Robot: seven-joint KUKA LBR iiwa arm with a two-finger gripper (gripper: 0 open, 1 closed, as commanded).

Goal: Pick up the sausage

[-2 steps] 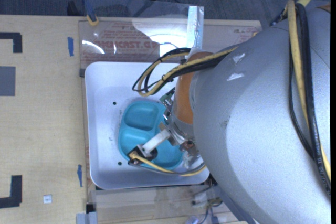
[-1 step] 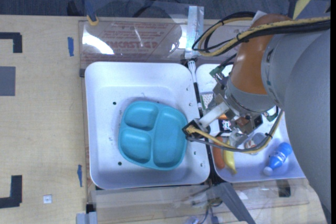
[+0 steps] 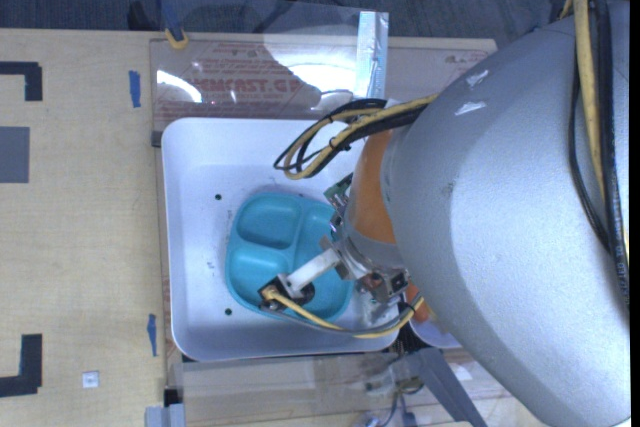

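**End effector lowered at the plate's edge, sausage not located**

The arm [image 3: 500,215] is reached in from the right and is bent down steeply, so that the end effector [image 3: 372,287] is brought low over the near right part of the white bin [image 3: 190,215]. This posture is judged to belong to a grasp attempt, as the wrist is pointed at the bottom of the bin and not held high above it. Whether the end effector is spread or pressed together cannot be told, because it is covered by the wrist and the orange band [image 3: 368,200].

In the bin a blue plate [image 3: 270,235] with several compartments is laid flat, slightly toward the right side. In the compartments that are left uncovered, no food is seen. A few small dark specks are noticed on the bin floor.

Where the sausage lies cannot be told. It is judged to be under the wrist, at the plate's right edge or just beside it. The bin is carried by a wooden table [image 3: 80,215].
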